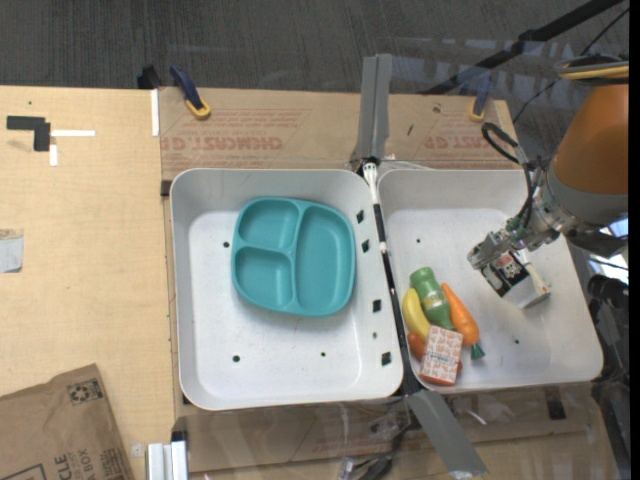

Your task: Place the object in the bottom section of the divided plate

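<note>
While left bin (210, 298) holds one divided plate (294, 256) | right bin (540, 353): one carrot (460, 313)

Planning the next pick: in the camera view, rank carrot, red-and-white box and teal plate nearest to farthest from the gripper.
From the gripper, over the right bin:
1. Carrot, right bin, down-left of it.
2. Red-and-white box, right bin, near the front edge.
3. Teal plate, in the left bin.
</note>
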